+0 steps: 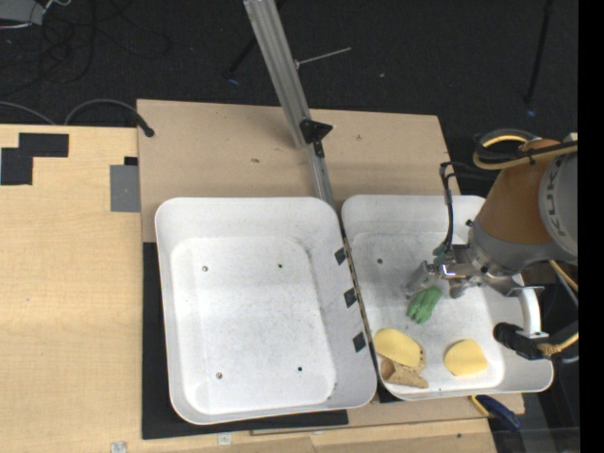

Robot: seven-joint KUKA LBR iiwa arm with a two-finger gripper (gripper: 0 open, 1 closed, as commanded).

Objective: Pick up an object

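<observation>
- On the far left is a light wood counter [66,281] with some dark shapes set in it
- A flat brown board [283,149] lies behind the bins, and a long grey metal bar [283,69] leans up from it toward the back
- The left bin [179,225] is big and white with small dark dots on its floor
- Little black clips [351,297] sit along the edge where the two bins meet
- The right bin [368,217] is white too and holds the things to pick
- A yellow thing [399,346] lies near the front of the right bin, close to the left wall
- A small tan piece [406,376] touches the front of that yellow thing
- A green thing [424,305] lies in the middle of the right bin, tilted, just under the claw
- The claw [444,276] hangs right at the top end of the green thing
- The claw is close to the green thing, maybe touching it, but I cannot tell if it is wide, narrow or holding it
- A second yellow thing [465,357] lies near the front of the right bin, to the right of the green thing and apart from it
- The grey arm with its orange band [514,206] comes in from the right, over the right bin
</observation>
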